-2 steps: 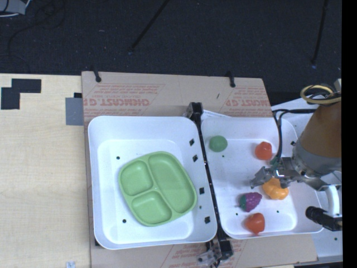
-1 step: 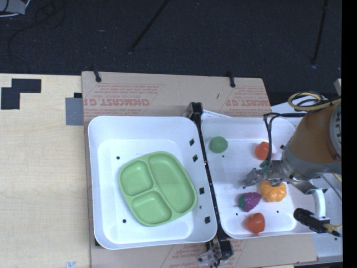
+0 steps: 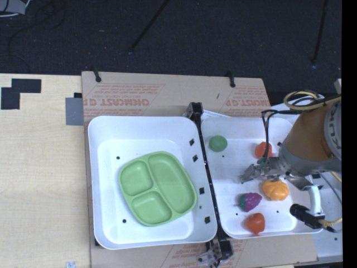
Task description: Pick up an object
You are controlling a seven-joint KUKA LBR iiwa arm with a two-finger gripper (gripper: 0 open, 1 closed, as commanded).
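Observation:
In the right bin [image 3: 234, 128] lie a green ball [image 3: 217, 143], a small red piece [image 3: 262, 149], an orange pepper-like toy [image 3: 275, 190], a purple berry-like toy [image 3: 250, 201] and a red tomato-like toy [image 3: 255, 223]. My gripper [image 3: 260, 171] reaches in from the right and hangs low over this bin. It is just left of and above the orange toy and below the small red piece. Nothing can be seen held in it. The arm's body hides the bin's right side.
The left bin [image 3: 106, 144] holds a light green divided plate [image 3: 157, 188]. A black divider bar [image 3: 203, 166] runs between the bins. Cardboard [image 3: 167, 96] lies under both bins, and pale bench surface stretches to the left.

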